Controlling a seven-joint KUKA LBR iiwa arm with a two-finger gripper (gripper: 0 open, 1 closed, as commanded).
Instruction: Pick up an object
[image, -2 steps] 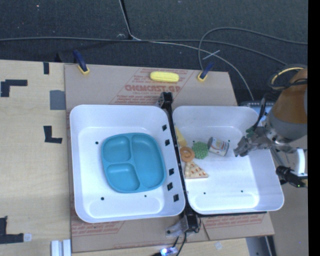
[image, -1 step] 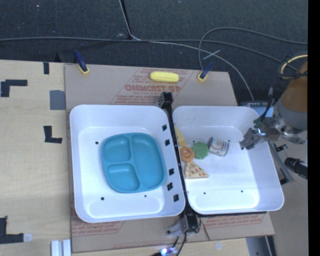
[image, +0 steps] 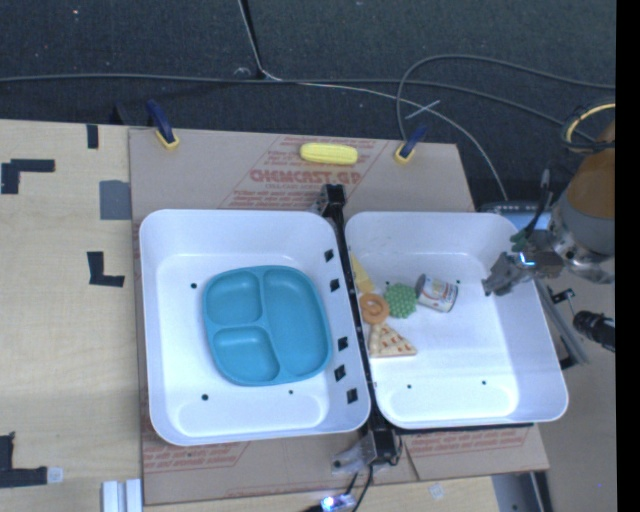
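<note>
The right bin (image: 520, 390) holds a small silver can with a label (image: 437, 293), a green bumpy ball (image: 401, 299), an orange ring (image: 373, 307), a tan waffle-like piece (image: 390, 343) and a yellow piece (image: 359, 275) against its left wall. My gripper (image: 503, 277) hangs over the bin's right rim, to the right of the can and apart from it. Nothing shows between its fingers. The arm's grey wrist and orange band stand at the right edge.
The left bin (image: 170, 240) holds a blue divided plate (image: 267, 324). A yellow banana-shaped toy (image: 328, 153) lies on the cardboard behind the bins, between two blue-and-yellow clamps. Cables run across the dark floor at the back.
</note>
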